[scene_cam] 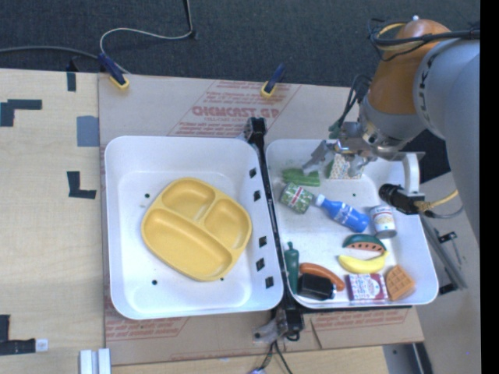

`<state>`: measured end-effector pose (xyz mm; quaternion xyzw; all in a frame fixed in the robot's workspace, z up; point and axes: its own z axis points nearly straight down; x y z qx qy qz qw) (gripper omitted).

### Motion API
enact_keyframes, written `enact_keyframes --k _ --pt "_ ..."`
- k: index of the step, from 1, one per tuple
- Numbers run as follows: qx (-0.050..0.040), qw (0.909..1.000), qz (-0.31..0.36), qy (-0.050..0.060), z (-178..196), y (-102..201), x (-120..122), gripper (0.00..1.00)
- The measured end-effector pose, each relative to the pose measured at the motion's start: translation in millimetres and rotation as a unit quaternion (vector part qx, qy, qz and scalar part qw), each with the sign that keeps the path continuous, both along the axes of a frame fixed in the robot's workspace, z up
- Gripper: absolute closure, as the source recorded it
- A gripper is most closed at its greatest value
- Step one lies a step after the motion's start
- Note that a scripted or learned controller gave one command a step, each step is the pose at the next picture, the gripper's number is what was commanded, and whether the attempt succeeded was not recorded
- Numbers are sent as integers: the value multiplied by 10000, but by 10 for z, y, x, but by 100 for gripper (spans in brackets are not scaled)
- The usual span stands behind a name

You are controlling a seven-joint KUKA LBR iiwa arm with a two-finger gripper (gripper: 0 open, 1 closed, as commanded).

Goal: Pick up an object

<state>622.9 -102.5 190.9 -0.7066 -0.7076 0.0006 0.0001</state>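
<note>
The right bin [274, 170] holds many small items. My gripper [340, 160] hangs over its far end, fingers spread open, one on each side of a small pale speckled block [341, 168] that lies on the bin floor. Just left of it lie a flat green piece [301, 178] and a green can [296, 199]. A blue bottle [344, 213] lies toward the middle, with a small tin [383, 221] to its right. Nearer the front are a watermelon slice [365, 245], a banana [363, 263], a waffle [399, 281], a red box [366, 287] and a sausage [320, 273].
The left bin [117, 209] holds a yellow divided plate [197, 228]. A black divider [265, 209] runs between the bins. The grey arm with its orange band [405, 68] reaches in from the upper right. Cables and clips lie beyond the bins at the back.
</note>
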Motion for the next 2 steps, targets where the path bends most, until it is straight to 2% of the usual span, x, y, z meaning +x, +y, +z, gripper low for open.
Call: enact_keyframes --k 2 --pt "0 10000 0 0 0 0 0 0"
